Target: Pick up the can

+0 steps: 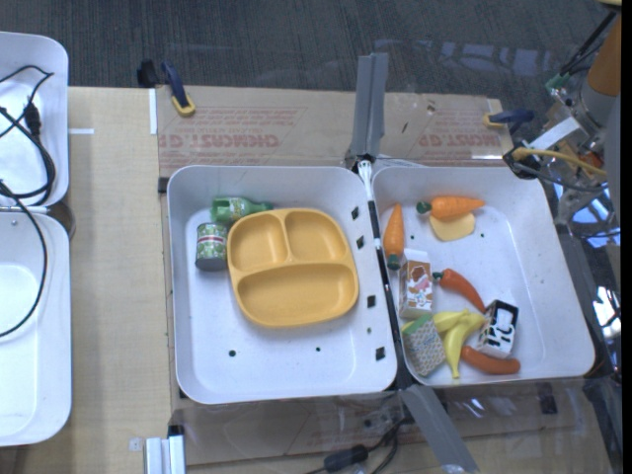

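Lying nearest the camera in the right bin [553, 265]: sponge [424, 348], bananas [456, 332], red sausage-like toy [491, 362], black-and-white box [497, 326]. Behind them a carton [417, 284], chili [461, 287], then two carrots [394, 230] [456, 205] over a yellow slice [452, 227].

Left bin [197, 354] holds a yellow divided plate [292, 266]. The can [210, 245] sits at the plate's left edge, just beside or touching it, near the bin's left wall, with a green bottle [235, 208] right behind it. Can looks small, upright or slightly tilted, green label, grey top.

Judgement: rigid, light, smooth curved sides, likely slippery and prone to roll if tipped. Best taken across the body from above, with fingers along the free near-far axis, since plate and wall crowd left-right; bottle leaves little room behind.

Arm [592, 97] sits far right past the bins, well apart from the can; hand state cannot be told.
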You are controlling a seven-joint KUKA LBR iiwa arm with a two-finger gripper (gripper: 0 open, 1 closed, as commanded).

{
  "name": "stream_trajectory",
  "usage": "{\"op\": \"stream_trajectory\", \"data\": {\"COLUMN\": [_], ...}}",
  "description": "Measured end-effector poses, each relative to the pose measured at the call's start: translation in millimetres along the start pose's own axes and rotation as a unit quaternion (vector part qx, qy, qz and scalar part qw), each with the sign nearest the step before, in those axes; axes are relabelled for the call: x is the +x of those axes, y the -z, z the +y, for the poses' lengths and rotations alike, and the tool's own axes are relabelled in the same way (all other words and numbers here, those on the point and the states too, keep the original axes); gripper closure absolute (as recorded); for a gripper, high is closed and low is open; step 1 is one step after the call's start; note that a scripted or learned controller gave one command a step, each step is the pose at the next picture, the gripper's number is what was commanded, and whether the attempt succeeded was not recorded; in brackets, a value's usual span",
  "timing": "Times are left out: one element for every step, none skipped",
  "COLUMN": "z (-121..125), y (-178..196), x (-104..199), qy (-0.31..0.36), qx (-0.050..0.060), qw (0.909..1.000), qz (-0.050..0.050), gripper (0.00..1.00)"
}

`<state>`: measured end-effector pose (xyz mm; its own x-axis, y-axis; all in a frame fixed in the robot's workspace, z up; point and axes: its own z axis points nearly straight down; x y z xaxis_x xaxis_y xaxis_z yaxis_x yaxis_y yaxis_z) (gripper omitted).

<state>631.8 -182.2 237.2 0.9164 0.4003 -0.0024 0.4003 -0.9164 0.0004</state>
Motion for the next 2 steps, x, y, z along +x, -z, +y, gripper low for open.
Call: {"op": "stream_trajectory", "data": {"z": [-81, 20], "y": [-105, -135], "x": [-60, -3], "qy": [-0.061, -0.033], "qx": [0.002, 0.001], "qw": [0.9981, 0.9995], "qz": [-0.002, -0.001], "gripper": [0.00, 0.00]}}
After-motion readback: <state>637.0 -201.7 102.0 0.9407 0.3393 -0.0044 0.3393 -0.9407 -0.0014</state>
